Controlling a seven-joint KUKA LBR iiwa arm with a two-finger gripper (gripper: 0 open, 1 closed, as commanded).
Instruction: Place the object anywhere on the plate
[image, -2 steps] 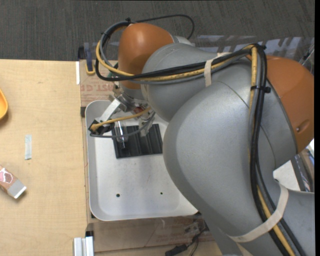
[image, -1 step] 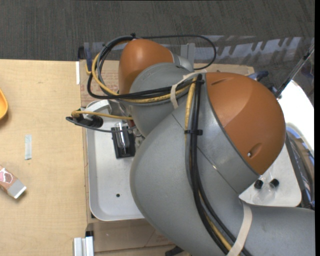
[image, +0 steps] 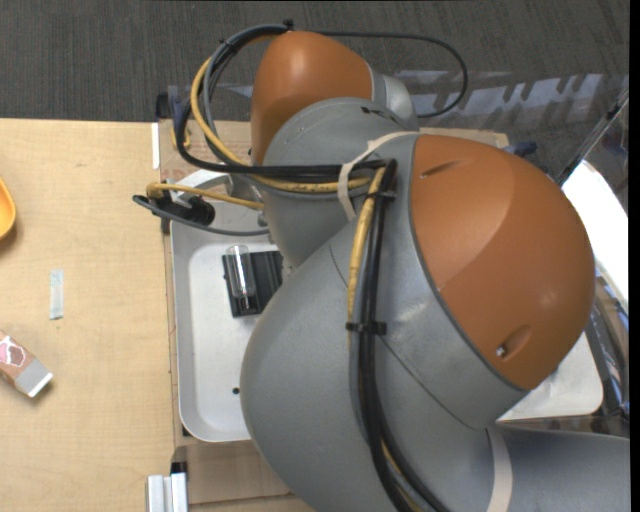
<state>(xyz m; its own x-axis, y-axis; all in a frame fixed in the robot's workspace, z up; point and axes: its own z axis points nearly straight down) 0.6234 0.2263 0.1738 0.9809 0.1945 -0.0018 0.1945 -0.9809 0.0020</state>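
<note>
My arm covers most of the view, its grey body and orange caps lying over the white bin. In the bin's upper part I see a black object with a shiny cylinder, just beside my arm's edge. The bin's lower left part is free. On the wooden surface at left lie a small grey strip and a pink-and-white pack, well apart. An orange thing shows at the left edge. Whether my claw is open or closed, I cannot tell.
</note>
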